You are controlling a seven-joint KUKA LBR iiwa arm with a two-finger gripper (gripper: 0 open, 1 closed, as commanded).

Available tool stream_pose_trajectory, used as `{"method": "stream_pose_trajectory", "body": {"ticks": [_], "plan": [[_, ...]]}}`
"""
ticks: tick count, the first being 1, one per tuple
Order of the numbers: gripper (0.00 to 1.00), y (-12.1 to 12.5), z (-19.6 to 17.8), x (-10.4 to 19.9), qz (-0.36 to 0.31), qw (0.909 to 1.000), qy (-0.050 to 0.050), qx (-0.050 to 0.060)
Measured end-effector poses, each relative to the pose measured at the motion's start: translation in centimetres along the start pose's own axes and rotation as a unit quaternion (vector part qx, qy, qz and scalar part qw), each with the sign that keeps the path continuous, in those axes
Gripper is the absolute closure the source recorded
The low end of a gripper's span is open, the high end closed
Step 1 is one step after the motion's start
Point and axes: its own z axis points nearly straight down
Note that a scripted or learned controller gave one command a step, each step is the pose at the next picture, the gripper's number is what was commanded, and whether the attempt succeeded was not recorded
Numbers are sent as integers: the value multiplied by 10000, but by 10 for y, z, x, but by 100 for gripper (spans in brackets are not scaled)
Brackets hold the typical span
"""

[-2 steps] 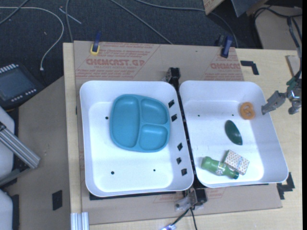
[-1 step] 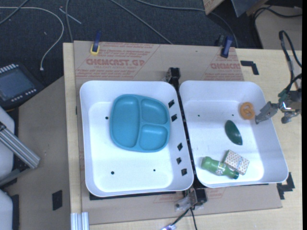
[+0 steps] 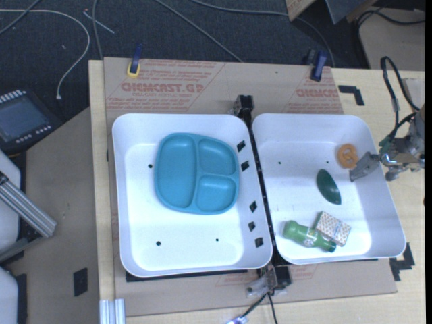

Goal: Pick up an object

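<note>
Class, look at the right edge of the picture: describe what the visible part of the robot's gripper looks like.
The gripper is a small grey metal assembly with silvery and dark parts. A flat, dark grey tapered piece sticks out toward the right bin. Thin black cables loop above it.

Blue plate (image 3: 197,173), green bottle (image 3: 308,235), white bins (image 3: 135,201).

The left bin (image 3: 128,181) holds a divided plate (image 3: 197,173) in its upper middle. In the right bin (image 3: 290,137), a small round disc (image 3: 347,155) lies upper right, an oval piece (image 3: 329,185) below it, and a bottle (image 3: 307,235) touching a patterned packet (image 3: 333,227) at the bottom.
</note>
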Motion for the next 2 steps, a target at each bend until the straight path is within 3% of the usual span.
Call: {"method": "stream_pose_trajectory", "body": {"ticks": [1, 2], "plan": [[0, 3, 43, 0, -1, 10000, 2, 2], [100, 4, 29, -1, 0, 10000, -10, -32]]}}
